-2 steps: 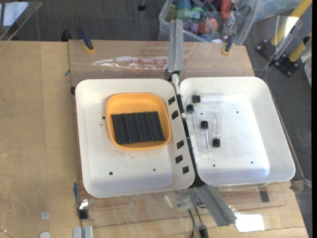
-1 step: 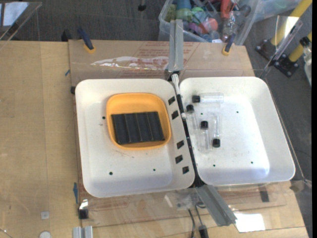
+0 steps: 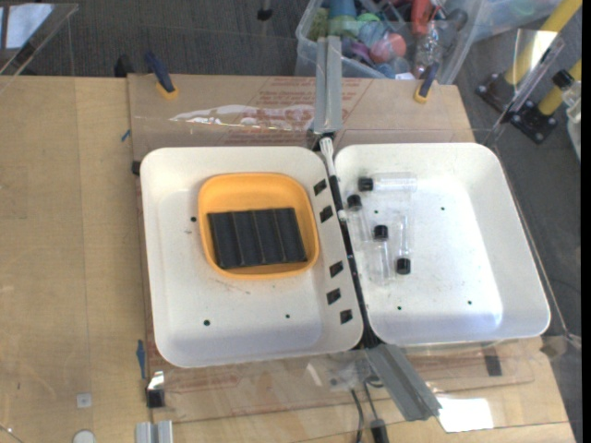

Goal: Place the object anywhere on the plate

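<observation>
An orange plate (image 3: 214,192) sits in the left white bin (image 3: 240,330). A dark ribbed rectangular block (image 3: 256,237) lies flat on the plate, filling most of its floor. In the right white bin (image 3: 462,284) lie several clear plastic tubes with black caps, one near the top (image 3: 388,184) and others lower down (image 3: 399,247), all close to the bin's left wall.
A divider with black clips (image 3: 334,247) runs between the two bins. Behind the bench stands a clear crate of colourful toys (image 3: 397,17). Blue clamps (image 3: 163,79) hold cardboard at the back of the bench.
</observation>
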